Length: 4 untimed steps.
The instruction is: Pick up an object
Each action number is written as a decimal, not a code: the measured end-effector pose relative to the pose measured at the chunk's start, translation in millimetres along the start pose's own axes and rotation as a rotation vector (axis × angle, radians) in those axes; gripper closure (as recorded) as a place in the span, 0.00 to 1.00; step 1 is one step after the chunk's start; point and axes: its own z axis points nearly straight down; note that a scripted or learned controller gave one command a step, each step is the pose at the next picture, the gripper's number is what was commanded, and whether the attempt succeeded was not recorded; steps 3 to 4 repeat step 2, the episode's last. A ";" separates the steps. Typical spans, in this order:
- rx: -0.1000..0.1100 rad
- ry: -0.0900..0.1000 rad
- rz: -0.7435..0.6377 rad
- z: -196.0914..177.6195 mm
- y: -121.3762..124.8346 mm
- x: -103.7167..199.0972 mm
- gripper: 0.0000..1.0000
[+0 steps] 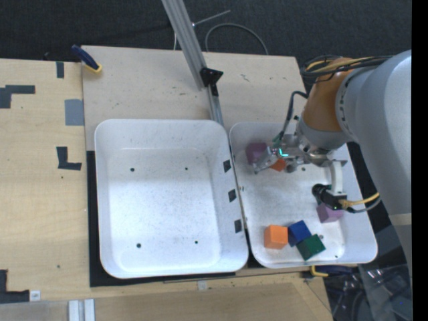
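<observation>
- Reaching in from the right, the grey arm [381,99] crosses the upper part of the right bin [361,249], its orange band [324,105] sitting just above the wrist.
- The wrist points down and to the left, so the tool [276,160] sits low in the bin's upper left area, near the wall shared with the left bin [107,179].
- A small green light shows on the tool body, and a dark cable runs from the wrist down toward the bin's right side.
- A small orange-red piece [277,166] lies right at the tool's tip; whether it is gripped cannot be told, since the tip is too small and crowded to read.
- A mauve block [256,153] rests on the bin floor just left of the tool, touching or nearly touching it.
- A second purple block [329,212] lies toward the bin's right side, below the wrist, beside the black cable end.
- Three blocks cluster at the bin's lower edge: an orange cube [275,236], a blue cube [299,231] just right of it, and a green cube [311,247] touching the blue one from below.
- A metal rail [184,25] slants down from the top of the view to the table [154,85] between the two bins.
</observation>
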 end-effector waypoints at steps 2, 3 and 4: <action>-0.008 0.002 -0.001 -105.3 -23.6 35.1 0.00; -0.008 0.002 -0.001 -105.3 -23.6 35.1 0.00; -0.008 0.002 -0.001 -105.3 -23.6 35.1 0.00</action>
